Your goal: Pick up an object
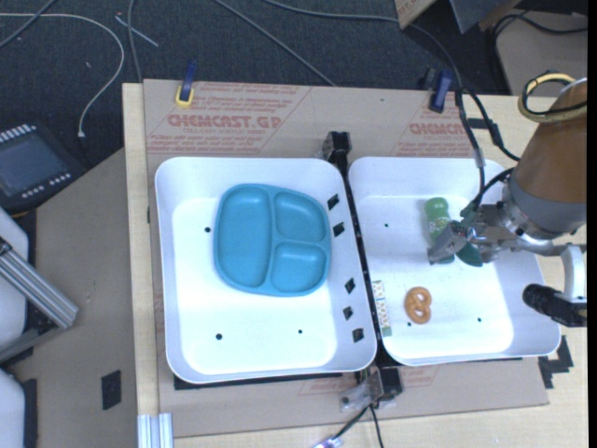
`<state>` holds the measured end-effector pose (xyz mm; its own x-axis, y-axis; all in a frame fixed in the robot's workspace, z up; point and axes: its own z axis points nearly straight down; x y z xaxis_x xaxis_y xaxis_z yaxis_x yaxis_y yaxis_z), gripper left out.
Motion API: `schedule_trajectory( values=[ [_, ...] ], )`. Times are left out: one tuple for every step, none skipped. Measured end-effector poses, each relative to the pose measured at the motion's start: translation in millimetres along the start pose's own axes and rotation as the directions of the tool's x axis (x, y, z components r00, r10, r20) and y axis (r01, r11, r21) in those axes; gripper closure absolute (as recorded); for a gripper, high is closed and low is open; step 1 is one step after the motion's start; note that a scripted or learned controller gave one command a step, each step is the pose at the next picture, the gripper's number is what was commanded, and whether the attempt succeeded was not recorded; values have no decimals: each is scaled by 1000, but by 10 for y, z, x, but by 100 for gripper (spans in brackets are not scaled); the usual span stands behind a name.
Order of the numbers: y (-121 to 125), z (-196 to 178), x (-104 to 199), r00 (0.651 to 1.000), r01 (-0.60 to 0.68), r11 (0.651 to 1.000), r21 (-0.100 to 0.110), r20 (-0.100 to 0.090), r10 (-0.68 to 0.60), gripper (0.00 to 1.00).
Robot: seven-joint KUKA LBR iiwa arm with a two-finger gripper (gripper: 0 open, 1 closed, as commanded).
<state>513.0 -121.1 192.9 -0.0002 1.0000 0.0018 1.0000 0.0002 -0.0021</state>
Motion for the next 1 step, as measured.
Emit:
schedule_trajectory(
  values=[
    [-26,563,-95,1000,-2,1000,6,-1,2,0]
  ],
)
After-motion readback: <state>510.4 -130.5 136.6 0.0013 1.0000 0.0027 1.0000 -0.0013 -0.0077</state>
